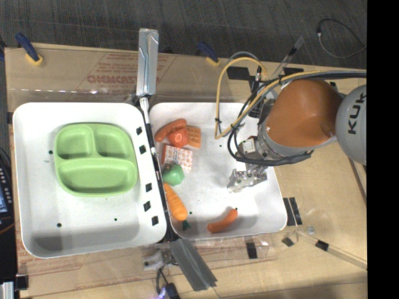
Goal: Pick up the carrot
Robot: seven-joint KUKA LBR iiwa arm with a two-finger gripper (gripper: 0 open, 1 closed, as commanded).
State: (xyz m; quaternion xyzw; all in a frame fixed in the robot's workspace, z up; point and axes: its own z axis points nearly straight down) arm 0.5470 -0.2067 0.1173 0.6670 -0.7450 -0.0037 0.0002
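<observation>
a: what do your jaws show?

b: you can't tell; the metal two-finger gripper (pixel 247 178) hangs low in the right shallow white bin (pixel 272 199), nothing seen in it.

a: and the carrot?

b: your orange tapered plastic carrot (pixel 175 202) lies at nine o'clock from it, against the bin's left wall, just under a green round toy (pixel 174 174).
</observation>
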